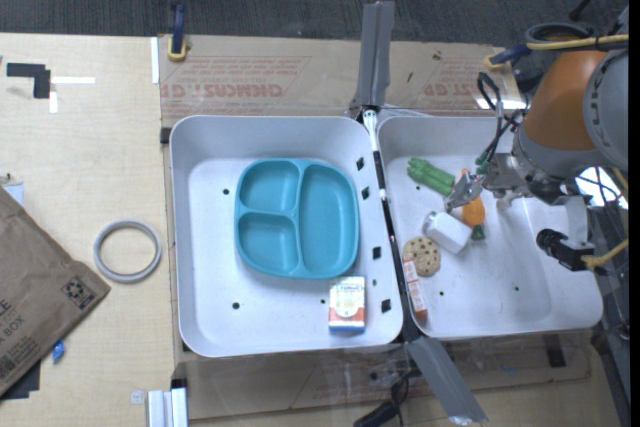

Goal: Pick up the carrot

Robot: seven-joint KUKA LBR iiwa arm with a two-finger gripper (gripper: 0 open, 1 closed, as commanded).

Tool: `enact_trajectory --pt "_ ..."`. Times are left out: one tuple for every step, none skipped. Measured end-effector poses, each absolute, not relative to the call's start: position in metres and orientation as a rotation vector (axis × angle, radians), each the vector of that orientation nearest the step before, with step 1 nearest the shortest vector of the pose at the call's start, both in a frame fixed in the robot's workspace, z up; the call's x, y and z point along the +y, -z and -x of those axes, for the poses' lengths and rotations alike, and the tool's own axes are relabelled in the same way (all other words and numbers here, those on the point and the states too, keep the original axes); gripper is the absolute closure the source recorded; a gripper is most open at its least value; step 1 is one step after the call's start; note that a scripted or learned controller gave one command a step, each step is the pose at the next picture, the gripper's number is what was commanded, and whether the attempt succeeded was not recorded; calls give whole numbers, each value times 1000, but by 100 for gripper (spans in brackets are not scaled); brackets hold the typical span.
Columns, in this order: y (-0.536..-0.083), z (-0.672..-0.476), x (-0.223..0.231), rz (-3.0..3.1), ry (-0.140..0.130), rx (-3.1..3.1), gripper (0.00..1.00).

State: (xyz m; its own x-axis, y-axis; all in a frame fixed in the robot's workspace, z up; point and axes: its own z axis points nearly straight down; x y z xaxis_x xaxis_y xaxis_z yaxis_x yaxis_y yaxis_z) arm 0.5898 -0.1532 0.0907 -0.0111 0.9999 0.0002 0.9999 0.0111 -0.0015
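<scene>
We've got the gripper [466, 192] over the carrot [473, 211]; finger state we cannot tell, so we'd center squarely before lifting.

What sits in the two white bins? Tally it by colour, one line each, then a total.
Teal: 1, divided plate
Green: 1, long item
Orange: 1, carrot
White: 1, small block
Brown: 1, cookie
Red and white: 2, carton, packet
Total: 7

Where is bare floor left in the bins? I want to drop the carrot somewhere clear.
Left bin: strips around the teal tray, except by the small carton. Right bin: near-right floor is bare. Crowded around the gripper, carrot and cookie.
</scene>
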Motion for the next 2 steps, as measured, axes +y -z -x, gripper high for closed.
enact_trajectory --pt "-91 -650 -196 2217 -2 -2227 0" --pt "-91 -611 -161 2342 -3 -2090 0"
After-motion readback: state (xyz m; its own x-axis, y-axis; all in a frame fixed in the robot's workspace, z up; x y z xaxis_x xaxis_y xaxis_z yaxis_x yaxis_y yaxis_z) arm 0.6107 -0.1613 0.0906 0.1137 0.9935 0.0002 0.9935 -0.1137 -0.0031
